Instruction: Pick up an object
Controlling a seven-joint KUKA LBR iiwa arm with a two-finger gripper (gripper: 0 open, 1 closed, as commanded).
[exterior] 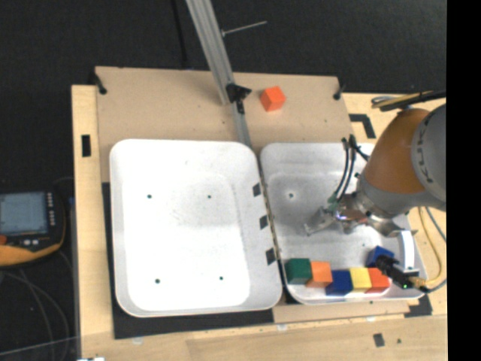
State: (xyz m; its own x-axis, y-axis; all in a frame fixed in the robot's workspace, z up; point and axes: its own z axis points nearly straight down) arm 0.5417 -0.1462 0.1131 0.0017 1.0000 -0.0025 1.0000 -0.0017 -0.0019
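Observation:
My gripper [322, 221] hangs low over the middle of the right bin [301, 171], with the grey and orange arm [398, 164] reaching in from the right. Along the bin's near edge lies a row of blocks: green [298, 269], orange [321, 273], blue [340, 282], yellow [361, 278] and red [379, 282]. Another blue block [381, 257] sits just behind the row's right end. The gripper stands above and behind the row, apart from the blocks, and I see nothing in it.
The left bin [188, 224] lies beside the right one. An orange cube [272, 98] rests on the bench behind the bins, near a slanted metal pole [214, 43]. Cables run along the arm's right side.

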